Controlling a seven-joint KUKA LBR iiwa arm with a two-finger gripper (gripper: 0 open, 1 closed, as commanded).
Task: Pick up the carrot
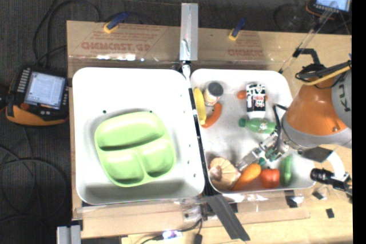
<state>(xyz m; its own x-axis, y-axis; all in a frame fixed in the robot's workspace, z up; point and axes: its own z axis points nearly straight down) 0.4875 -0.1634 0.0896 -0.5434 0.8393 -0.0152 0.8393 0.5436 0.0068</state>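
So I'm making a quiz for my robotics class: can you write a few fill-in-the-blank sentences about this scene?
1. The green divided tray lies in the ____ bin.
2. The carrot lies in the ____ bin.
3. The banana lies along that bin's ____ wall.
4. The gripper reaches in from the ____.

Missing words: left; right; left; right

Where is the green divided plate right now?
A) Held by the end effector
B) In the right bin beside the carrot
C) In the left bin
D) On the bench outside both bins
C: the green divided plate lies flat in the left bin, while the carrot and the other toy foods sit in the right bin near the end effector.
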